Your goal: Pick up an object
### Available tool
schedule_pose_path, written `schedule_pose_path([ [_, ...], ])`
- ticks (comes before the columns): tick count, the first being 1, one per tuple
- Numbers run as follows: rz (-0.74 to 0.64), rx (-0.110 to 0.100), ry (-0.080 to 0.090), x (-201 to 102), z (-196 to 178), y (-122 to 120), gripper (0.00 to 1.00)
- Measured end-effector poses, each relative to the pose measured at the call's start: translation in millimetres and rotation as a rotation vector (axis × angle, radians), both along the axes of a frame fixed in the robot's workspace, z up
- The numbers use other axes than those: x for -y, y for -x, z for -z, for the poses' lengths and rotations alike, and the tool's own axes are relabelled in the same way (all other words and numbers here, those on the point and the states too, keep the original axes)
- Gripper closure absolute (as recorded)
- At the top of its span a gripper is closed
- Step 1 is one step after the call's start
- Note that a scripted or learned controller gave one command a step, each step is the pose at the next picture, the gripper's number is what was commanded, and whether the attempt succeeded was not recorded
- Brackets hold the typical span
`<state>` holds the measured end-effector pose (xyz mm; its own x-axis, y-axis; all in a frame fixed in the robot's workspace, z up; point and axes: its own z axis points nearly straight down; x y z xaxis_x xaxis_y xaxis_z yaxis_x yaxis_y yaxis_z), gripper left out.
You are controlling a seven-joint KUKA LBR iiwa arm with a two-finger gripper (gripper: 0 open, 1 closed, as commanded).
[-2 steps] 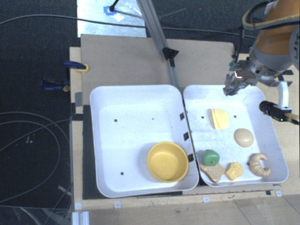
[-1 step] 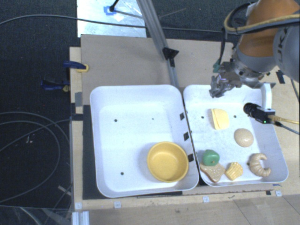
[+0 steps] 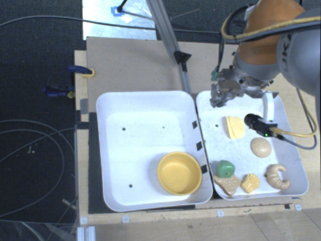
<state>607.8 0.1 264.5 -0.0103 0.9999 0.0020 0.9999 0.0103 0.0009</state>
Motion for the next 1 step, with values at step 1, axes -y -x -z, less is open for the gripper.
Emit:
schedule_pose_path([
  [1,0.001,0.0,0.001,-50.3,-0.3,5.9,1.0],
])
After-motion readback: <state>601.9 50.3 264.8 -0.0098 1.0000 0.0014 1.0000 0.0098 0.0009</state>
